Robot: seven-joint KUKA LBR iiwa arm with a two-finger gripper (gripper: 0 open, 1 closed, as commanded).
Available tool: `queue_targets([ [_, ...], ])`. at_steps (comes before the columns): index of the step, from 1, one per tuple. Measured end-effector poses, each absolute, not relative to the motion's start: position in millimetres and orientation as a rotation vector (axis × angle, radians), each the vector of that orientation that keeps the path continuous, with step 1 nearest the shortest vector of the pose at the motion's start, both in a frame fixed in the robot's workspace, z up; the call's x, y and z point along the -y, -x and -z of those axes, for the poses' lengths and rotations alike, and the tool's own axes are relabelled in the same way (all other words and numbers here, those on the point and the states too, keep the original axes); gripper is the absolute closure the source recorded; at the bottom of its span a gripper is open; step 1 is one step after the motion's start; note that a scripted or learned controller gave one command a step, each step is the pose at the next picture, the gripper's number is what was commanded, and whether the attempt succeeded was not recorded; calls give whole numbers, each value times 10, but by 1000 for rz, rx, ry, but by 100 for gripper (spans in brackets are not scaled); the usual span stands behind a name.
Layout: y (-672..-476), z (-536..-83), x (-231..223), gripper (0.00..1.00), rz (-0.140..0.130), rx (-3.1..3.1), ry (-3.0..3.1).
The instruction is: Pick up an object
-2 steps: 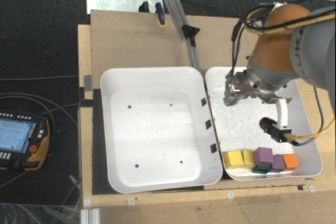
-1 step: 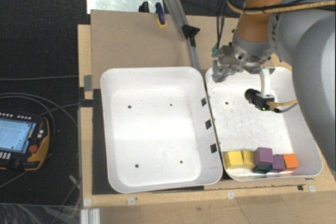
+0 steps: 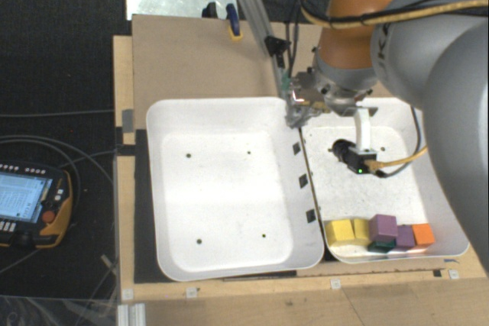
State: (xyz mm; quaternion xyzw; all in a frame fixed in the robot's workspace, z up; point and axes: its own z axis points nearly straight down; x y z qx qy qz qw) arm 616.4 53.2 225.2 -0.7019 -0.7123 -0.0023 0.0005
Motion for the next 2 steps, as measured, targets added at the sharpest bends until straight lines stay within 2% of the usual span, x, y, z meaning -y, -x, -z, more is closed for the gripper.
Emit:
queue_targets([
  [1,-6484,-1886,-885,100,3,2234,2209],
  [2,-5662,-2552,-659,100,4,2219,2224],
])
